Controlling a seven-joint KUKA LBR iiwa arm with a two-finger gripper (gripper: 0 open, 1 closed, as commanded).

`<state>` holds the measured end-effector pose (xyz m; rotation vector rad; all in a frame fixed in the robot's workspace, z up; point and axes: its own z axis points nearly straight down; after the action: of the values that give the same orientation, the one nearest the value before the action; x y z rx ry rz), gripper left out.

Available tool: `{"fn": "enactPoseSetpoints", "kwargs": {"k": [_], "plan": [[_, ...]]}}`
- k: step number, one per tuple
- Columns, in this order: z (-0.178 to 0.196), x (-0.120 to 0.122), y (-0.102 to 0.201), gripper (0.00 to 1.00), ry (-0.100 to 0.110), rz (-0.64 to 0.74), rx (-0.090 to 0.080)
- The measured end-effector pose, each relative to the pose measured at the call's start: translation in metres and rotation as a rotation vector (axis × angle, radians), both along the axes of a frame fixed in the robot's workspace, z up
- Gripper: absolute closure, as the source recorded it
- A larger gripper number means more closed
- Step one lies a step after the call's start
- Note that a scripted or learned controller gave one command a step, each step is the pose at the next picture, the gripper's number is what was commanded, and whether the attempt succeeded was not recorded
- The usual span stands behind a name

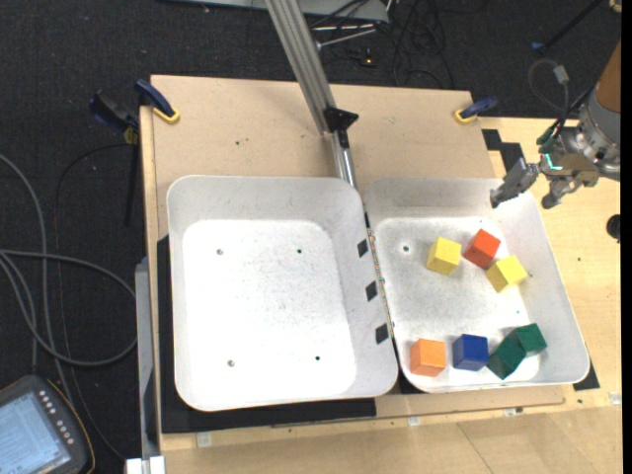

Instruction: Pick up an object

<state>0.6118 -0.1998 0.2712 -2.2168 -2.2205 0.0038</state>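
White right bin [558, 294] holds seven coloured blocks; I see my gripper [534, 188] above its far corner, jaws spread, gripping nothing.

The left bin [265, 289] offers broad bare floor for a descent. In the right bin [420, 227], the upper left floor is free. Mid-frame right, a yellow block [444, 256], a red block [482, 248] and a second yellow block [507, 273] sit close together with narrow gaps. Along the lower rim, an orange block [428, 356], a blue block [471, 352] and two touching green blocks [517, 349] crowd the wall. The gripper [534, 188] hangs open above the upper right rim.
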Motion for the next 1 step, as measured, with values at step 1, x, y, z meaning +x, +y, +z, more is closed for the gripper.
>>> {"fn": "enactPoseSetpoints", "kwargs": {"k": [1], "plan": [[0.0023, 0.0008, 0.0005, 0.0, -0.004, 0.002, -0.001]]}}
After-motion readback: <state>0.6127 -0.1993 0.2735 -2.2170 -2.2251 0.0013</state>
